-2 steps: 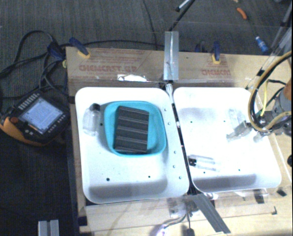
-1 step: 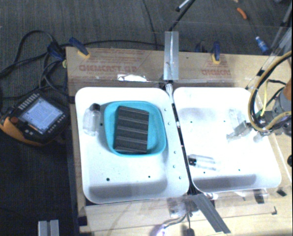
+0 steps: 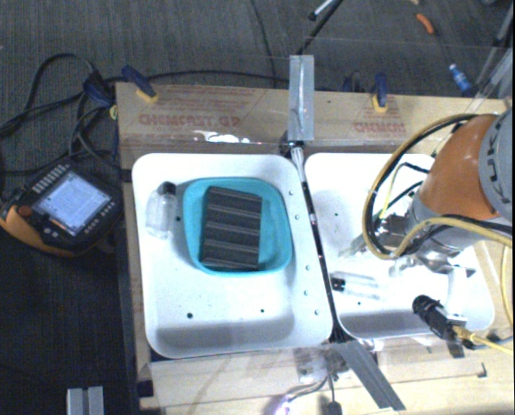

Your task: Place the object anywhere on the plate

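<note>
Fixed overhead camera, slanted down on both white bins (image 3: pixel 154 318), moderately distant

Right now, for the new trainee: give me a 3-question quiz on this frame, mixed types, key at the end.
1. True or false: the dark ridged block lies on the blue plate.
2. Which bin holds the clear bottle? A) left bin B) right bin C) neither
3. Fill in: the arm reaches over the ____ bin.

Key
1. True. The block rests on the plate, near its middle.
2. A. The bottle lies in the left bin, just left of the plate and off it.
3. Right. The arm's orange band sits above the right bin, away from the plate.
</note>
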Controlling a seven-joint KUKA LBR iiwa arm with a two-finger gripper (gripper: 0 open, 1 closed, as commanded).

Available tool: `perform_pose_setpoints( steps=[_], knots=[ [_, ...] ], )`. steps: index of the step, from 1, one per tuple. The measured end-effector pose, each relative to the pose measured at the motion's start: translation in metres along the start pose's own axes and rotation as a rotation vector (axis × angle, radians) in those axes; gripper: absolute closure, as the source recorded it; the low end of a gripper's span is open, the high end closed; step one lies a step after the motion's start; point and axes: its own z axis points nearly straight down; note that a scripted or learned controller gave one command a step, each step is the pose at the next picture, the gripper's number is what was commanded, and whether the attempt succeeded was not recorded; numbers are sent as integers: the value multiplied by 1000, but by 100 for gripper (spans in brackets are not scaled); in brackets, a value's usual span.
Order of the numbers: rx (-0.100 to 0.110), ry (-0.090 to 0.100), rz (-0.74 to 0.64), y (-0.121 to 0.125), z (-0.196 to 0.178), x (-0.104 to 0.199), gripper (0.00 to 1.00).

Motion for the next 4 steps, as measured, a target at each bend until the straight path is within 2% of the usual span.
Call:
perform_pose_setpoints(
  steps=[1, 2, 3, 4],
  knots=[
    [-3, -2, -350, 9, -52, -42, 0],
    [-4, -3, -479, 72, -85, -89, 0],
    [-3, -1, -388, 14, -33, -63, 0],
    [-3, -1, -387, 14, -33, -63, 0]
  ],
)
